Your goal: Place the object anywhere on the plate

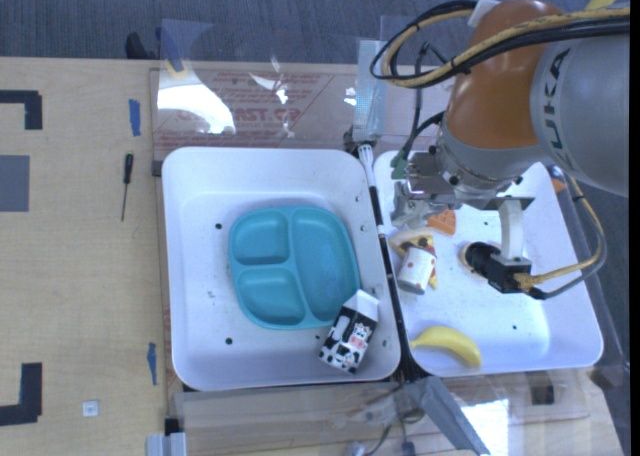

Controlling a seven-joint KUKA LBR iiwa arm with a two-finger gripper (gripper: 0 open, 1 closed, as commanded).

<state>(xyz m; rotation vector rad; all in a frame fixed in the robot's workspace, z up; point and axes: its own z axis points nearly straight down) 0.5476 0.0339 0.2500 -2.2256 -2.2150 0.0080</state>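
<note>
So, gripper [420, 206] low at right bin's [570, 334] left edge, can't tell its state | likely target cup [417, 266] by that wall, banana [446, 345] at near edge | come straight down, mind the wall | teal plate [294, 266] ×1, milk carton [349, 334] ×1, bins ×2

plate [293, 266] in left bin [190, 244], banana [447, 344] in right.
</note>
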